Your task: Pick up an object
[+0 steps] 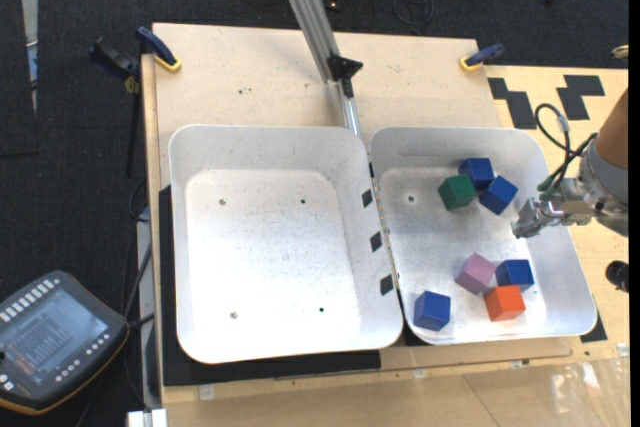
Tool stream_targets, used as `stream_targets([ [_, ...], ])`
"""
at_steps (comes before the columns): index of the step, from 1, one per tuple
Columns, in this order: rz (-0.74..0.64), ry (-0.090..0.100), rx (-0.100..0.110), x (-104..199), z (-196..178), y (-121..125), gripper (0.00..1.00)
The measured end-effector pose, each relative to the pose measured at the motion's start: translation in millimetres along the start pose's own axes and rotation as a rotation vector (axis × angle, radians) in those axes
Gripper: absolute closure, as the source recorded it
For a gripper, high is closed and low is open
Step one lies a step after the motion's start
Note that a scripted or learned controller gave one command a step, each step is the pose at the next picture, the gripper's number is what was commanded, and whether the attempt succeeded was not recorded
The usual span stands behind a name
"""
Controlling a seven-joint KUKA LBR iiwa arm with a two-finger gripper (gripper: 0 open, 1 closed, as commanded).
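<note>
Where the grey arm reaches in from the right edge of the camera view, its two-finger gripper hangs over the right-hand shallow white plastic bin, near that bin's right wall, and whether it is released, clenched or grasping anything cannot be told from this slanted view; no cube is seen in it. The things to be picked up all lie in this right bin. Towards its far side sit three small cubes in a tight cluster: a dark green cube, a blue cube just behind it, and a second blue cube to its right, which lies just left of the gripper. Towards the near side lies another group: a pale purple cube, a blue cube just to its right, and an orange-red cube in front of those two, close against them. A further blue cube sits apart at the near left corner of the same bin. The left-hand shallow white plastic bin stands side by side with the right one, their inner rims meeting along the middle. Both bins rest on a pale wooden bench top held by blue-and-yellow clamps at its far corners. A grey handheld control pendant lies on the dark floor at the lower left.
</note>
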State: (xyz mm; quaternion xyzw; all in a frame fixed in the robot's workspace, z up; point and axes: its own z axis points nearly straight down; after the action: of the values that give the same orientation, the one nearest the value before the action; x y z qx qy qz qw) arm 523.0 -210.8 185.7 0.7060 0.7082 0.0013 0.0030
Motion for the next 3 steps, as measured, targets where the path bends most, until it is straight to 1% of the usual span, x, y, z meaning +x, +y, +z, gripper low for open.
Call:
stream_targets([
  [1,0.001,-0.001,-0.001,-5,-44,0,1.00],
  [2,0.000,0.000,0.002,-5,-66,2,1.00],
  [3,-0.006,0.004,0.005,53,-66,11,1.00],
])
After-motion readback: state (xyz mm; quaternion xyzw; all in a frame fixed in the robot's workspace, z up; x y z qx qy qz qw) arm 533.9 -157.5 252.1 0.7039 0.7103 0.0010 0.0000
